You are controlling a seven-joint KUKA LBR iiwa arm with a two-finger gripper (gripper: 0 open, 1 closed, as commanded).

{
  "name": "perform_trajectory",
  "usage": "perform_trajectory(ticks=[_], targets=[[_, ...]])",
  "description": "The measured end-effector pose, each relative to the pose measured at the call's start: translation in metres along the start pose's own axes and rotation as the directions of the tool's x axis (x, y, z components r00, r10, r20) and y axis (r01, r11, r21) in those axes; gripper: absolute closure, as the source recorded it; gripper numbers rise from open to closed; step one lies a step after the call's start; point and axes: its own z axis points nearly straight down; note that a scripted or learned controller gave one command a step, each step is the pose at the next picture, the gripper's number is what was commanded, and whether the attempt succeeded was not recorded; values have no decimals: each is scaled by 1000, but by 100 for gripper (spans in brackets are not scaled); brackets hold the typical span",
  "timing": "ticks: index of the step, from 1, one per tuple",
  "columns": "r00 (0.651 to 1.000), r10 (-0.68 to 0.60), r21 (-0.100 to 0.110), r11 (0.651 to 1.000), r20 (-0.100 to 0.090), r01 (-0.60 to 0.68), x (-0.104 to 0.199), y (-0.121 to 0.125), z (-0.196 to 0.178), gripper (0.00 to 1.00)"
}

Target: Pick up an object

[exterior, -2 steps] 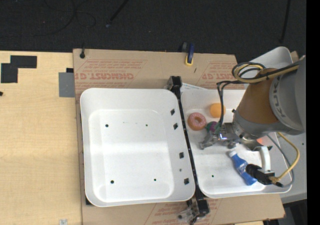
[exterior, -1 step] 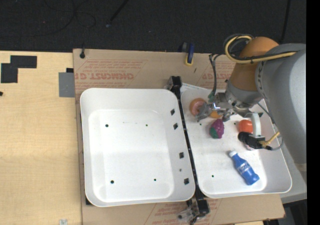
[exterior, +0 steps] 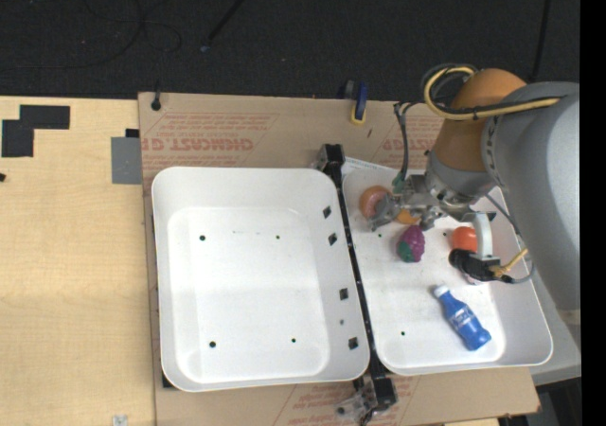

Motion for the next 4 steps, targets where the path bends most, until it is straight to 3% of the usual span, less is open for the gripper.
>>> perform_trajectory(ticks=[1,2,3,4], targets=[[1000,-4,7,1000,1,4,0,-1,-10,100],[1000,-7,7,1000,1,7,0,-1,-9,0],[1000,2,7,1000,-2,-2,-9,-47,2,0],[1000,-2,-3,1000,1,2,-34,2,0,0]])
